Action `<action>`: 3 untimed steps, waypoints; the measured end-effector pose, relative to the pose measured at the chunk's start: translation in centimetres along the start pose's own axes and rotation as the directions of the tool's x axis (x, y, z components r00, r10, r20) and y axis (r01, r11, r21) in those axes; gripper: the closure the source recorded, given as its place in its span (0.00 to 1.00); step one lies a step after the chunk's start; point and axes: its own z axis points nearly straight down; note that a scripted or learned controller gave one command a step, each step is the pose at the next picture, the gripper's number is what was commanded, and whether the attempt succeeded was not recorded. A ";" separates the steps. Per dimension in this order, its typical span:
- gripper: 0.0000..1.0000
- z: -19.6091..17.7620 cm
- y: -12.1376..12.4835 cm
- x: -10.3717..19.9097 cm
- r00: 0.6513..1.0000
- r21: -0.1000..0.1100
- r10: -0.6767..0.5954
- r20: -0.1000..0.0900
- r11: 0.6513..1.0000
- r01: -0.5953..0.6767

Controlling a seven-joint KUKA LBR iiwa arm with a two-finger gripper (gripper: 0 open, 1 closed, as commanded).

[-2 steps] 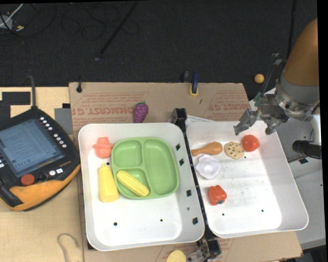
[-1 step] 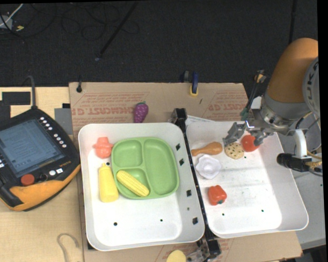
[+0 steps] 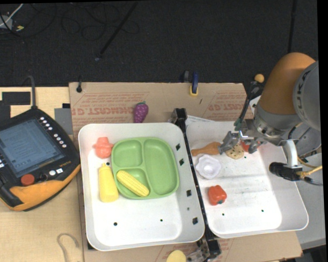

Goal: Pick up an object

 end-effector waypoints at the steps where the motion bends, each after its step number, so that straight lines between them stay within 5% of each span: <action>1: 0.00 4.5 0.6 0.5 1.000 0.000 -0.004 0.000 1.000 0.004; 2: 0.00 6.7 0.6 0.7 1.000 0.000 -0.003 0.000 1.000 0.003; 3: 1.00 5.4 0.7 0.6 1.000 -0.004 0.000 -0.002 1.000 0.000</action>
